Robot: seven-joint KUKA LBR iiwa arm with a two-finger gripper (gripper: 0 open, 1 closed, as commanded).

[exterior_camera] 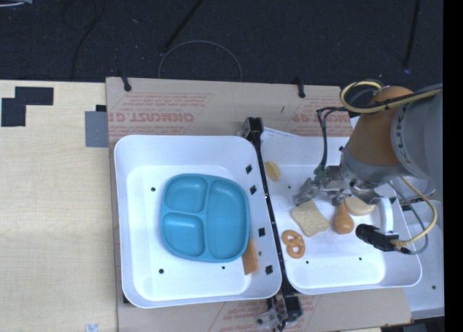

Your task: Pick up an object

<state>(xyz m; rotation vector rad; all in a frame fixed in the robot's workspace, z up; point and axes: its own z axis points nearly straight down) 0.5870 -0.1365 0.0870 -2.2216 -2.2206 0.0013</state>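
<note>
1. Nearest the camera, the front rims of the two white bins sit side by side on the tabletop (51, 200).
2. In the left bin (137, 280), a blue divided plate (204, 217) lies flat, with a thin tan stick (249, 258) just beside its right edge.
3. In the right bin (340, 276), a pretzel (293, 243) lies near the front, a pale cracker-like slab (309, 218) behind it, and an orange ball (343, 222) just to the slab's right.
4. The gripper (318, 187) hangs low just behind the slab; its fingers hold nothing, but whether they are spread or closed cannot be told.
5. A small tan piece (272, 171) lies farther back, near the divider.
</note>
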